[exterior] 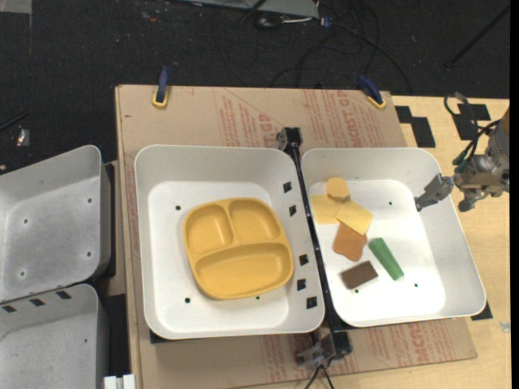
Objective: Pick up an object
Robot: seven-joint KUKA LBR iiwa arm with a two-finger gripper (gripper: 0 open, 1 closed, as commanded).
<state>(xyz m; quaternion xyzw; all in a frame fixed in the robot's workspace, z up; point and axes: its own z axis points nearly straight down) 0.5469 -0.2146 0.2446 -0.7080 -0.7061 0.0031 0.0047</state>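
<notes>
Robotics lab: clamped cardboard sheet [243, 112] under bins, loose cables [357, 23] on black floor.

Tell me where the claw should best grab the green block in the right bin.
Probably across the middle of the green block, coming straight down from above. It lies flat and is long and narrow, slanting toward the bin's lower right, so the claw should close on its two long sides. The brown block sits close to its lower left, so centre the grip or shift it slightly up the block.

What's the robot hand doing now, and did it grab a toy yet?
Gripper over right bin's right rim, holding nothing. Toys in right bin, untouched; green block nearest. Yellow tray in left bin. Path clear.
</notes>
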